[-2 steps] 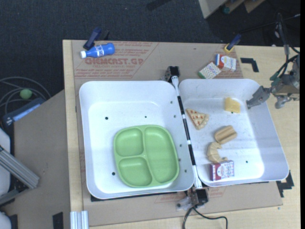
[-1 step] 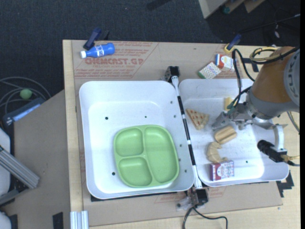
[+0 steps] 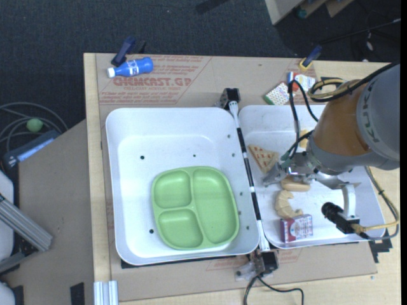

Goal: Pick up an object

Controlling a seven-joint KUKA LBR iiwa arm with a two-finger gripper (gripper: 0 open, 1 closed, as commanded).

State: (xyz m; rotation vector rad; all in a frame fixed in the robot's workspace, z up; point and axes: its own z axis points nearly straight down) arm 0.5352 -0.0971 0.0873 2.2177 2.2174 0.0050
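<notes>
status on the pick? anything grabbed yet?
Done: the arm is down in the right bin, with the gripper low among the items there.
In hand: nothing visibly held. The gripper sits beside the waffle piece and a tan piece; grip unclear.
Left: grasp and lift. The croissant and small carton lie untouched; the green tray sits in the left bin.
</notes>
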